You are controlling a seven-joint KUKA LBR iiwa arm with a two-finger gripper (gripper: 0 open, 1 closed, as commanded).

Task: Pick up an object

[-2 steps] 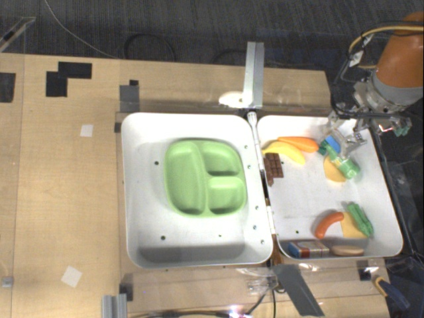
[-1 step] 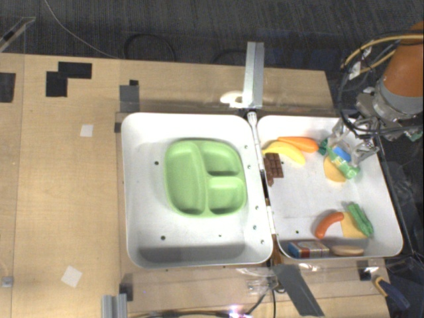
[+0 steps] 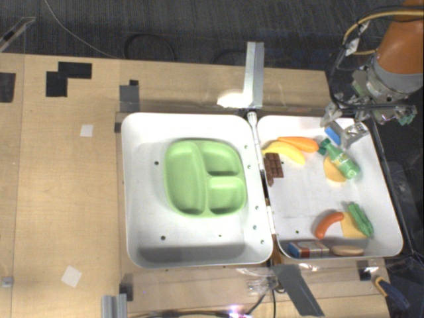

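Above right bin's (image 3: 387, 204) far corner, gripper (image 3: 344, 126) hovers, fingers spread, nothing between them; green bottle (image 3: 343, 162) just below. Green tray (image 3: 202, 176) sits in left bin (image 3: 142, 230).

- Divided tray (image 3: 204, 176): pale green, in a white bin (image 3: 139, 197).
- Banana (image 3: 286, 150): yellow; carrot (image 3: 299, 142): orange.
- Bottle (image 3: 342, 161) just below the gripper (image 3: 344, 126): green.
- Chocolate bar (image 3: 274, 167): brown.
- Sausage (image 3: 327, 223): orange-red.
- Surface (image 3: 59, 197): light wood with black patches.
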